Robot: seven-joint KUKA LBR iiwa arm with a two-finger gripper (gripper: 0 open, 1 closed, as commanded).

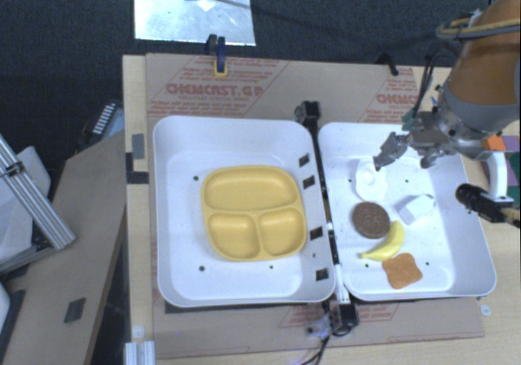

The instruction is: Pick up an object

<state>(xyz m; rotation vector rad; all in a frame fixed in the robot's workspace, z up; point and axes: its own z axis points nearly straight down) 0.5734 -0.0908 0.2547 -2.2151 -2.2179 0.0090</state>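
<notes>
Jaws (405,151) spread and empty above right bin (472,274), over white disc (368,178); cookie (370,219), banana (386,244) nearby; flat disc likely to slip when pinched.

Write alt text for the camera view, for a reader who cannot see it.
A grey and orange robot arm reaches from the right, its open gripper hovering over the right white bin, holding nothing. That bin holds a brown round cookie, a banana, an orange toast piece and small white items. The left bin holds a yellow divided tray.
</notes>
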